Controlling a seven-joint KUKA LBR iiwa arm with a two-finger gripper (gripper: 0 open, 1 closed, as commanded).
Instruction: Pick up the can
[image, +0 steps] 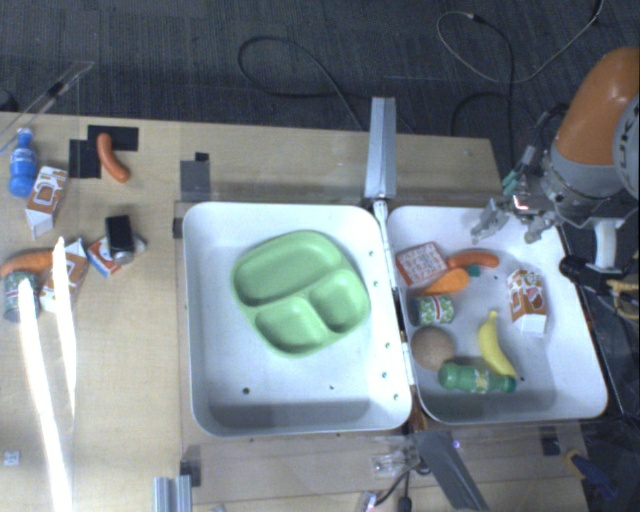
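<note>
Pale wooden desk (300, 160), two white bins. Can (436, 310) lying in right bin (590, 385), just above brown ball (432, 346), ungrasped. Tool (510, 222) well above-right of can, fingers spread, empty. Pick-up not yet begun.

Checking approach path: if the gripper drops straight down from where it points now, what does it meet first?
Likely bare floor of the right bin at its far end; the gripper sits beyond the can. Depth is unclear.

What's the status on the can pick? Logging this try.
Gripper above right bin's far edge, holding nothing visible. Can lying in right bin, untouched. Carrot and brown ball crowd it.
</note>
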